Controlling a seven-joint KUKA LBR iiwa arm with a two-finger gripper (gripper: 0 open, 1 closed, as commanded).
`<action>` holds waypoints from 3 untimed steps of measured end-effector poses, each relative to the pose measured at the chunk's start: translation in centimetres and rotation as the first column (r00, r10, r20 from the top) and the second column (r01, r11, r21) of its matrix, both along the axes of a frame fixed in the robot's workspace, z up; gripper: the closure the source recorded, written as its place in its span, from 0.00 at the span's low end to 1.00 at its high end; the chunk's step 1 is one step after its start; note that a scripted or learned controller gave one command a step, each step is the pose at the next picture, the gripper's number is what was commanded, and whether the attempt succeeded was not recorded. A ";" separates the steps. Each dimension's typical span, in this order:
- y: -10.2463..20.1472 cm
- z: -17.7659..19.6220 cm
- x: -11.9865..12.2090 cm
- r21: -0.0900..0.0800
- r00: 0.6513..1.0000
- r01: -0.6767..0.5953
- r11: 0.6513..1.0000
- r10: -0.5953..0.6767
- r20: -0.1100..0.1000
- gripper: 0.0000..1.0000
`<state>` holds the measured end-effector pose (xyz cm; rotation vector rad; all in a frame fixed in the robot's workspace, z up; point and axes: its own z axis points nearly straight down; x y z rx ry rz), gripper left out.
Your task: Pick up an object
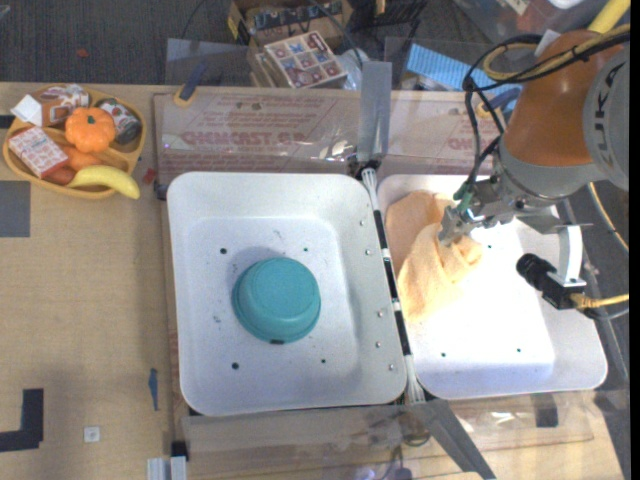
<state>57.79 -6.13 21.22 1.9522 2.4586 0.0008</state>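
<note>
Cloth, pale orange, soft and crumpled (432, 258), heaped in the shallow white right-hand bin (520, 363), against that bin's left wall and reaching towards its far left corner. Two-finger gripper (455, 224) down at the upper right part of the cloth, at or just over the fabric; contact not certain from this angle. Gripper opening: cannot tell, with the tip small and lost against the folds, and nothing plainly lifted clear of the bin floor. Grey arm with a broad orange band (548, 118) over the right-hand bin's far right corner, black cables looping over the top of it. Small black fitting on a pale bracket (543, 276) over the bin's right half, to the right of the cloth and apart from it. Second shallow white bin (195, 213) immediately left of the right-hand bin, the two rims touching along a shared seam. Round teal plastic bowl (277, 299), turned upside down, near the middle of that second bin, well apart from the cloth. Clear plastic-wrapped panel with reddish lettering (260, 133) along the far side of both bins. Wooden bench top (80, 298) far to the left of the right-hand bin, and on it, towards the far left corner, a yellow dish (14, 153) with an orange toy pumpkin (90, 128) and a yellow toy banana (106, 179).
</note>
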 end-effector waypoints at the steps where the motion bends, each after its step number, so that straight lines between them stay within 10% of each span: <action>1: -2.1 10.8 5.8 -0.001 1.000 0.021 1.000 -0.021 0.000 1.00; 2: -2.2 13.2 5.6 -0.001 0.997 0.084 0.997 -0.084 0.001 1.00; 3: -6.1 1.6 8.9 -0.001 1.000 0.014 1.000 -0.014 -0.001 1.00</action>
